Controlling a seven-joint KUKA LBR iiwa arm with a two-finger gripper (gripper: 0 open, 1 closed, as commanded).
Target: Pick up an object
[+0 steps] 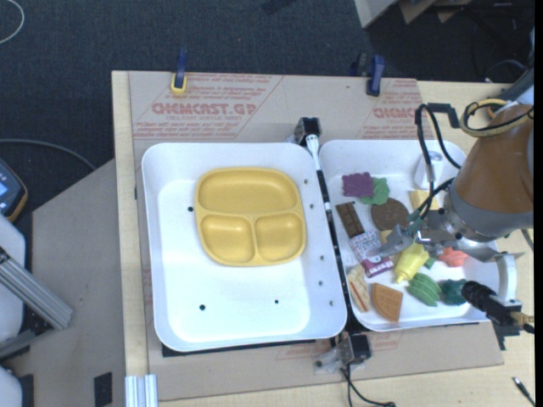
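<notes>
Illumination is bright, even and diffuse from overhead. The white bins [170, 227] approach overexposure, with mild glare on the yellow tray [250, 214]. Shadows are soft and short. Focus is moderate; fine detail appears slightly soft, and the surrounding floor [85, 58] renders dark.

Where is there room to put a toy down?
The left bin has bare white floor all around the yellow divided plate, widest in front of it. The right bin is crowded with toy food under the gripper.
</notes>
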